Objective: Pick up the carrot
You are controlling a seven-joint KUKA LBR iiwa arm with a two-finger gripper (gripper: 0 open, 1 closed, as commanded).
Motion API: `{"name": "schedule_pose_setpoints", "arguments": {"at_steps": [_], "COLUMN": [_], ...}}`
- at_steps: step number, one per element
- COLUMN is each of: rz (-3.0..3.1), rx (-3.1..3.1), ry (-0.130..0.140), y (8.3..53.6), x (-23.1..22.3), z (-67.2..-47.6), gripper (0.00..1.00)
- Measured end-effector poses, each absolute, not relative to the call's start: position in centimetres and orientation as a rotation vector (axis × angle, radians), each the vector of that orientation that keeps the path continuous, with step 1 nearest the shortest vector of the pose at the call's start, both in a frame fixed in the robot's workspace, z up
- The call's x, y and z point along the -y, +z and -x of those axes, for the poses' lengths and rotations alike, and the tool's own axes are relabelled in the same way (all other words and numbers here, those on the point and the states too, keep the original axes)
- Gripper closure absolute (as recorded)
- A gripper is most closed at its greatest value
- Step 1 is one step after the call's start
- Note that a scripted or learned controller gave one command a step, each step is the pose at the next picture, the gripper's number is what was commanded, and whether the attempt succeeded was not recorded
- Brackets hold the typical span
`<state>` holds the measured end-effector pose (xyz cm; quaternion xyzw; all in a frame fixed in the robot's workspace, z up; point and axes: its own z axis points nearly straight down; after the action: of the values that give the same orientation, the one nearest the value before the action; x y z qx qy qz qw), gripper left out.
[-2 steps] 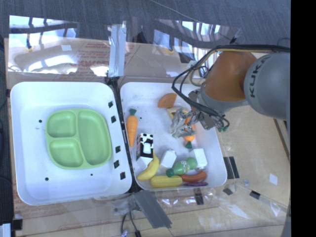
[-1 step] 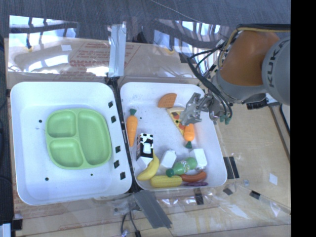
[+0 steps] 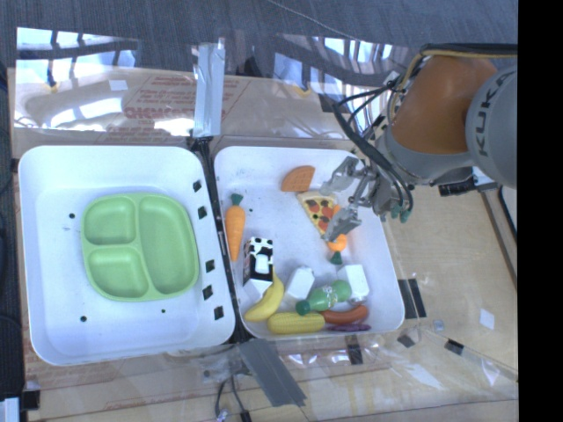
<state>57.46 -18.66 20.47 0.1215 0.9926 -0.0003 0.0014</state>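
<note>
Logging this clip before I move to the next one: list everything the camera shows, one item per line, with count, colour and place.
Shallow white plastic bins: 2, white, side by side; left, right.
Divided green plastic plate: 1, green, in the left bin.
Orange toy carrot with green top: 1, orange, along the right bin's left wall.
Toy pizza slice: 1, yellow with red spots, upper middle of the right bin.
Orange-brown rounded toy: 1, above the pizza slice.
Black-and-white block: 1, below the carrot.
Yellow toy banana: 1, near the front wall.
Grey arm with orange band: 1, reaching in from the right.
Pincer: 1, grey, above the pizza slice's right edge.
</note>
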Motion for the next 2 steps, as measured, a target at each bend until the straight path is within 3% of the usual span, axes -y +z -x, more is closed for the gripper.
{"name": "schedule_pose_setpoints", "arguments": {"at_steps": [1,2], "rz": [-0.067,-0.053], "rx": [-3.145,-3.14], "ry": [0.002,-0.001], "y": [11.9,13.1], "x": [20.8,20.6], "z": [-57.7,-58.0], "gripper": [0.0,1.0]}}
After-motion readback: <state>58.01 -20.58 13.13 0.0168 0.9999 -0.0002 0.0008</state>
